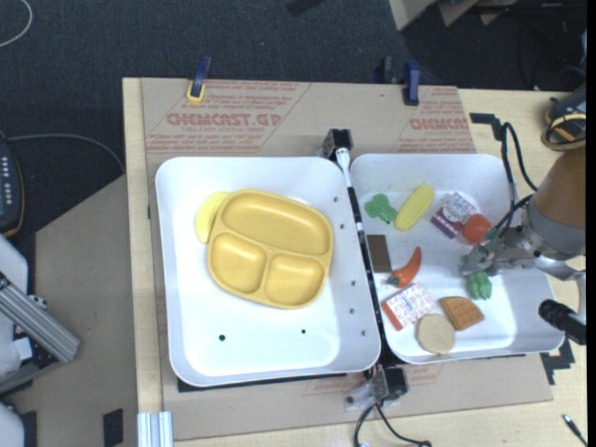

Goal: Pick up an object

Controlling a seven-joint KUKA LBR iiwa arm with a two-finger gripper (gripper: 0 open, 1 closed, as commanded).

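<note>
Our end effector (484,257) sits low over the right shallow white bin (484,170), near its right wall, just above a small green leafy toy vegetable (479,285) and beside a red round toy (476,227). We cannot tell how far it is open, nor whether anything sits within it; the metal parts blur together there.

Several candidates lie close by: a yellow toy corn cob (414,207), a red toy chilli pepper (408,267), a tan bread-slice toy (461,313) and a pale round disc (434,333).

We judge the main risk to be a glancing contact: the green piece is small and irregular, so it could slip sideways or be pushed against the bin wall. Crowding with the red toy could also mean a nudge rather than a clean grip.

The yellow plastic divided plate (268,248) in the left white bin (186,250) lies well apart.
</note>
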